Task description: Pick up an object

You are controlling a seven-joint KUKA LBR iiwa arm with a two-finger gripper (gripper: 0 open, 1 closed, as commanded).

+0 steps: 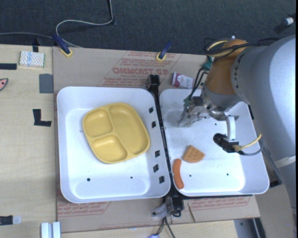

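Currently the gripper (187,118) hangs over the right bin (248,182); its opening cannot be told. Sausage (178,173) looks light, rigid; take mid-length.

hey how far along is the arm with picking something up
Done: nothing lifted. The waffle piece and sausage lie on the right bin floor; the yellow tray sits in the left bin. In hand: the gripper is low at the right bin's far end. Left: grasp and lift.

Right bin's got a tan waffle-looking wedge (192,154) lying flat near the middle, and an orange hot dog (178,173) stretched along its left wall near the front corner.
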